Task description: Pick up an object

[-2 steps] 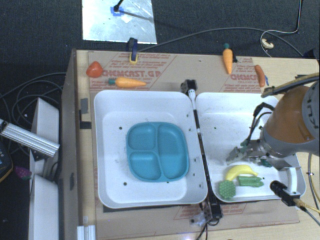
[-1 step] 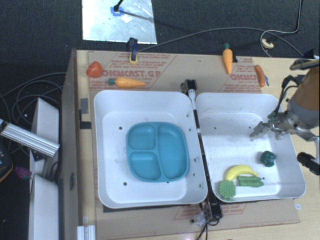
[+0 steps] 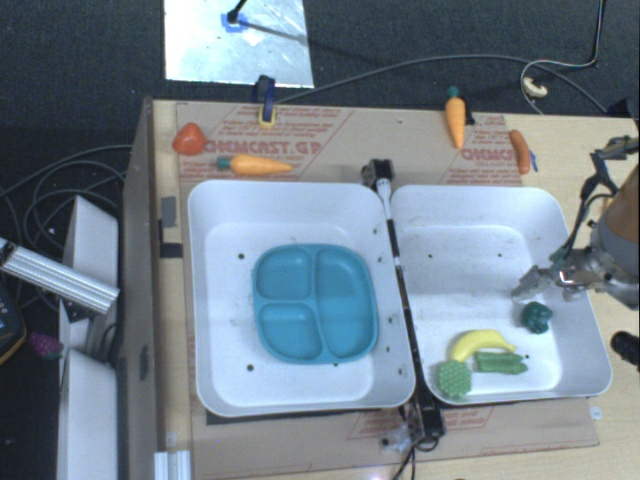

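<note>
While nothing is lifted yet, the near edge of the right-hand shallow white bin [image 3: 575, 373] holds the candidates: a round pale-green knobbly toy [image 3: 452, 378] in the near left corner, a yellow plastic banana [image 3: 480, 342] just beyond it, and a long green toy vegetable [image 3: 500, 364] touching the banana's underside. Slightly farther back, a small dark-green broccoli-like piece [image 3: 537, 316] sits near the right wall. Right above it hangs the metal two-finger gripper [image 3: 548, 282], and whether it is spread or pressed together I cannot tell; nothing shows pinched there. This looks like the approach step: the next move calls for centring over the dark-green piece and descending. Across the divider, the left white bin [image 3: 220, 228] carries a blue sectioned plastic plate [image 3: 315, 303]. Farthest off, orange toy carrots [image 3: 455, 120] lie on the cardboard.
</note>
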Robot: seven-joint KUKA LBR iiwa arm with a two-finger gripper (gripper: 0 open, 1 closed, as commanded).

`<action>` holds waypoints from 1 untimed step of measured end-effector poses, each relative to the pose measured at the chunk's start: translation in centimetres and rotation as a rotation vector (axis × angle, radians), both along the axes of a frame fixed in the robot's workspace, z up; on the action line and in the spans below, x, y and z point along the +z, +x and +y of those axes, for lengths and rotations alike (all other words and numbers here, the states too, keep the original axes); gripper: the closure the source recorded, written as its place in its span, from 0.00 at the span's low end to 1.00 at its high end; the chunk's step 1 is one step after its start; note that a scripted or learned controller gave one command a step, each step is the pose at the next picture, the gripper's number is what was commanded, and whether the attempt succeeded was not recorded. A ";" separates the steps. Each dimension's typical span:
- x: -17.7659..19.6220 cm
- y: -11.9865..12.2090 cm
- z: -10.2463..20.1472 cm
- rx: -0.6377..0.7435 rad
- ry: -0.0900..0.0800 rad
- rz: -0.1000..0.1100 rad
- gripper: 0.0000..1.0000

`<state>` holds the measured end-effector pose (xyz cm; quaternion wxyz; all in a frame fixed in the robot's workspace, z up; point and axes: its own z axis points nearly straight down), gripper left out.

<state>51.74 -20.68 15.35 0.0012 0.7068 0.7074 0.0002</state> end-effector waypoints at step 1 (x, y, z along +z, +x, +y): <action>-6.9 -0.5 0.0 0.000 0.000 0.000 0.00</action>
